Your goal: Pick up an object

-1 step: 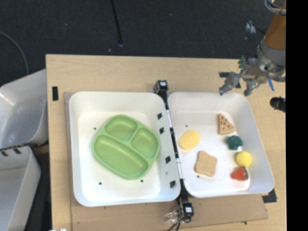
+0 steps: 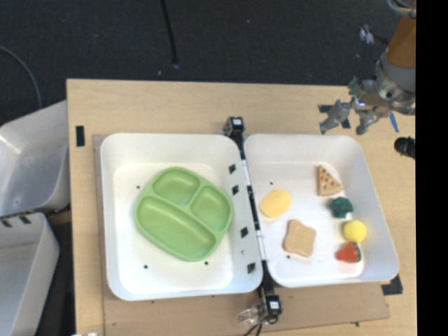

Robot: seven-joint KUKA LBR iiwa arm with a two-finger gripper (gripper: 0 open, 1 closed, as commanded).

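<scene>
The grey two-finger gripper (image 2: 348, 120) is hanging over the bare bench just past the far rim of the right white bin (image 2: 374, 187), fingers spread apart, nothing between them. In that bin: a pizza-slice toy (image 2: 327, 180), dark green broccoli-like piece (image 2: 341, 206), yellow ball (image 2: 354, 231), red piece (image 2: 348, 253), tan toast slice (image 2: 299, 239), yellow oval (image 2: 275, 203). The green plastic divided plate (image 2: 183, 213) sits in the left white bin (image 2: 115, 187).

— How many bins on the tabletop (image 2: 84, 103)?
— Two: left bin (image 2: 112, 271) and right bin (image 2: 371, 257).
— And inside?
— One green divided plate (image 2: 183, 213) in the left bin. Six food pieces in the right bin (toys, by the look): pizza slice (image 2: 327, 180), yellow round piece (image 2: 275, 203), toast (image 2: 299, 239), broccoli (image 2: 341, 206), lemon (image 2: 355, 230), red piece (image 2: 348, 253).
</scene>
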